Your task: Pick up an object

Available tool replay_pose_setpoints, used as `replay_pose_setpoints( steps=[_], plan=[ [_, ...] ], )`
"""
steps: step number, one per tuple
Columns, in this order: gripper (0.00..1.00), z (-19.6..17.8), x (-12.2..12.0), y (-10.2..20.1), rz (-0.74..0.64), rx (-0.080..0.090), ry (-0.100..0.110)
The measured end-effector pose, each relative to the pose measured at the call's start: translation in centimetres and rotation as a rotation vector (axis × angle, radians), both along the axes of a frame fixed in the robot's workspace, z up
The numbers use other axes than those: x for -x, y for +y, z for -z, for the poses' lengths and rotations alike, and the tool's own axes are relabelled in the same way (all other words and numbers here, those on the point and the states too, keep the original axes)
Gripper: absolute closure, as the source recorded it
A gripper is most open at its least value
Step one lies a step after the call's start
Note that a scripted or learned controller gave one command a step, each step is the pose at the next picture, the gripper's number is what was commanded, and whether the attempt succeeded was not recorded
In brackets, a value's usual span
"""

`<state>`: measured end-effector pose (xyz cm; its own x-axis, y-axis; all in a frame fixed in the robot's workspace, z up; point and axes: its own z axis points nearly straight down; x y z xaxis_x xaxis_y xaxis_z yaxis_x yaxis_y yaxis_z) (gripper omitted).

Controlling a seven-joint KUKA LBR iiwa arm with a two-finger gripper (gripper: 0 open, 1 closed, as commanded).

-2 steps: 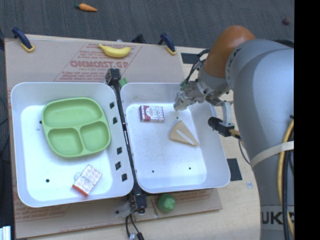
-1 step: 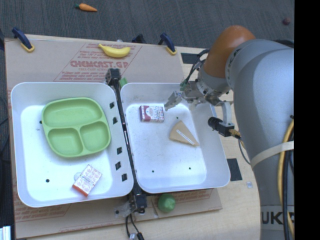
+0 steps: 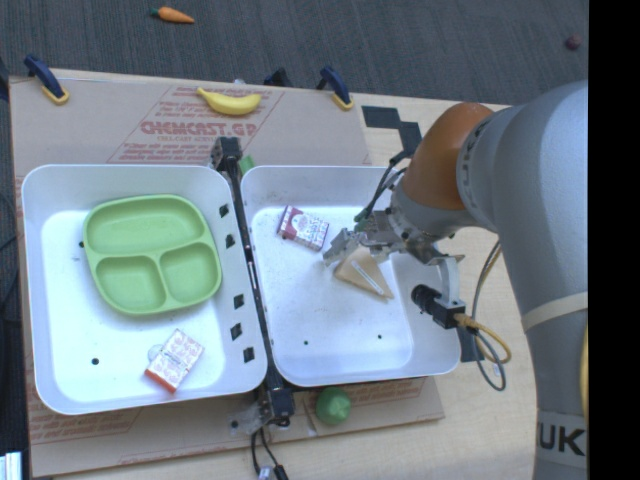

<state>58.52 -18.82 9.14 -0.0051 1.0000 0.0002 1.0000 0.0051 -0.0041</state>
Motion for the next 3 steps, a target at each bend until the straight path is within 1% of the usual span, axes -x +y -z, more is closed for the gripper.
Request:
replay_pose_setpoints(
  steps=[1, 2, 3],
  plan=[
    [1.00, -1.1, -0.1, 0.0, -0.003, 0.000, 0.001],
    [1.00, -10.5, 9.8, -0.9, 0.002, 0.000, -0.003],
    [1.00, -11.4, 9.8, -0.9, -0.004, -0.001, -0.001]
  ],
)
